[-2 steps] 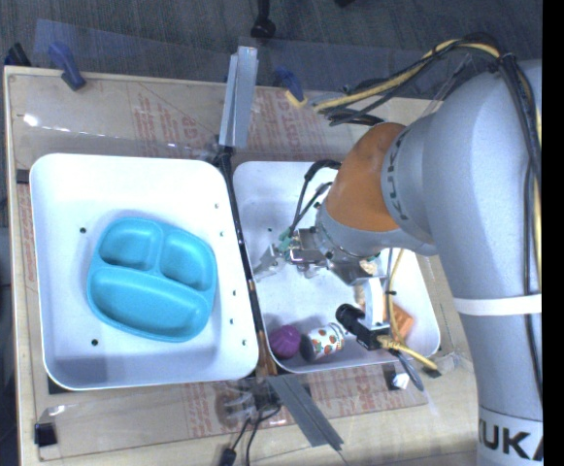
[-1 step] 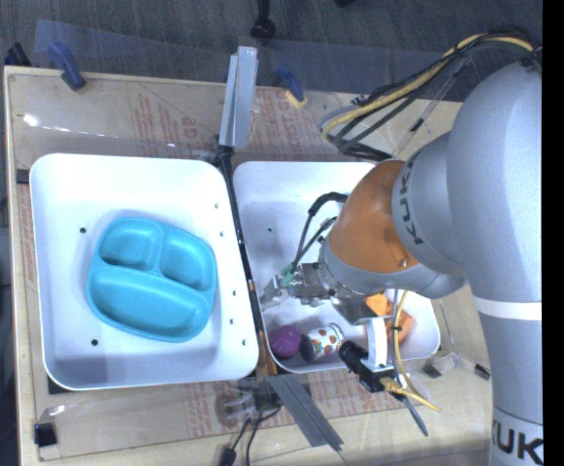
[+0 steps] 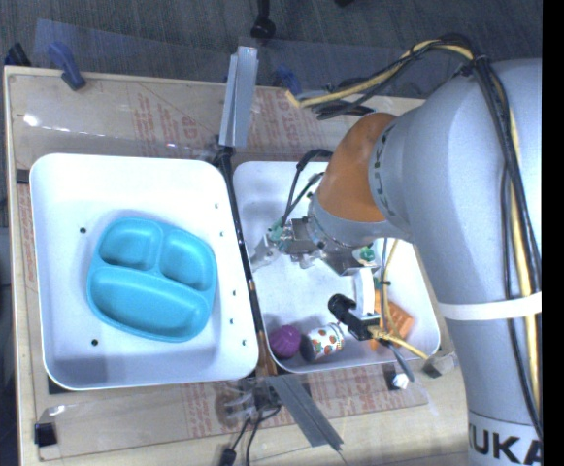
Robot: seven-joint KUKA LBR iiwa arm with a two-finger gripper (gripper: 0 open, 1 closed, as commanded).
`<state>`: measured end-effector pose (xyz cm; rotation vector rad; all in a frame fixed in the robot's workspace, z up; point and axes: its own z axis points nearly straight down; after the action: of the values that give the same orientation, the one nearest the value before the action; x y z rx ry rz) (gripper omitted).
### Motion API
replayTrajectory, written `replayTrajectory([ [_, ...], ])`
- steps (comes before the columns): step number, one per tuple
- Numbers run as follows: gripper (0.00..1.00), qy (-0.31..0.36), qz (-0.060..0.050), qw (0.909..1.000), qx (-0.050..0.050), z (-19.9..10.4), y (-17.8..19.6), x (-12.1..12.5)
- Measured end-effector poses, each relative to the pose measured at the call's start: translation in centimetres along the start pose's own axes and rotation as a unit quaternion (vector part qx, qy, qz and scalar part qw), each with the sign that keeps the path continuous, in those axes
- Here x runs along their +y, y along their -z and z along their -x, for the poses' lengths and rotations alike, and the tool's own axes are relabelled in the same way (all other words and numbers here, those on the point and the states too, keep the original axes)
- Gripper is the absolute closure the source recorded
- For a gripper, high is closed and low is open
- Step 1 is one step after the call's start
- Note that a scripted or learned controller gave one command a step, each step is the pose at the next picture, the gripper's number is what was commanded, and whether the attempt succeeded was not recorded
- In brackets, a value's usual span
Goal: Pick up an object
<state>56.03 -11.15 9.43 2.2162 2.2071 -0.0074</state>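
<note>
Meanwhile, the gripper (image 3: 296, 246) hovers in the right bin (image 3: 252, 192); its jaws' state cannot be told. A purple ball (image 3: 284, 340) and small patterned can (image 3: 323, 343) lie together near the bin's front wall, so a descent could nudge one away

Overhead, slanted onto both bins (image 3: 136, 178)

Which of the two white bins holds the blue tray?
The left bin: the blue tray lies in it, while the right bin holds small items under the arm.
</note>
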Motion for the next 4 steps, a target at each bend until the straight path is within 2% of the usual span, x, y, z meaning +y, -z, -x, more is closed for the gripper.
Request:
replayTrajectory([
  [1, 0.0, -0.005, 0.003, 1.0, -0.004, 0.0, 0.3, -8.3],
  [2, 0.0, 0.001, -0.001, 1.0, 0.002, 0.4, -0.1, -2.9],
  [3, 0.0, 0.003, -0.004, 1.0, 0.004, 0.8, -0.1, -8.2],
  [4, 1.0, 0.006, -0.005, 1.0, 0.006, 0.7, 0.8, -8.2],
])
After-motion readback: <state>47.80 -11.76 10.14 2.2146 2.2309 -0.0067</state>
